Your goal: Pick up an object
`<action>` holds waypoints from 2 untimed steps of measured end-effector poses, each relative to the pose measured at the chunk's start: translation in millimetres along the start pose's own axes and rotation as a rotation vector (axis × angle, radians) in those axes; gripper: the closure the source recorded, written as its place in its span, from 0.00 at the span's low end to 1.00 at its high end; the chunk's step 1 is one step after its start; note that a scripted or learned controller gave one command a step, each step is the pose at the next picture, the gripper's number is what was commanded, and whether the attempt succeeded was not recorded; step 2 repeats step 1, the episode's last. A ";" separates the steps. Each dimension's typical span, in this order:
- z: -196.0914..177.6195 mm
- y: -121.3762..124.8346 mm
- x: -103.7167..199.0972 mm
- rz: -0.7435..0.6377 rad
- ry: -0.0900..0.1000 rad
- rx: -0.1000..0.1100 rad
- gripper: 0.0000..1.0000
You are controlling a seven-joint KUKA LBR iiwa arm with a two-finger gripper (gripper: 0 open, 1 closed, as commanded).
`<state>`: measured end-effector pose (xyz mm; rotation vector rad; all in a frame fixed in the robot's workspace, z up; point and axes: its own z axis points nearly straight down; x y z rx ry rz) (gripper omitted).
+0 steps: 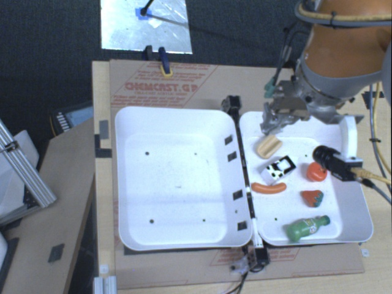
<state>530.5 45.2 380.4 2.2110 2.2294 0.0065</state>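
the arm comes in from the right, its orange band filling the upper right corner, and its gripper hangs over the upper left part of the right bin. the gripper sits just above a small tan bread-like piece; whether it touches that piece, and whether it is open or closed, cannot be told from this slant. nothing is seen clamped in it. the objects to pick all lie in the right bin: below the tan piece is a black-and-white die-like block, and just below that an orange sausage shape lying crosswise near the bin's left wall. to the right is a round orange-red item, partly behind a black cylindrical part with a cable, and below it a small red and green item. near the bin's front edge a green bottle lies on its side. the left bin sits beside the right one on a cardboard sheet on the desk. beyond the cardboard a shiny metal plate rests on dark flooring.
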 end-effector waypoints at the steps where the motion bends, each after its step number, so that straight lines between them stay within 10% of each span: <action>1: -31.6 -16.5 59.7 -0.002 0.001 -0.001 1.00; 2: -31.6 -16.5 59.7 -0.002 0.001 -0.001 1.00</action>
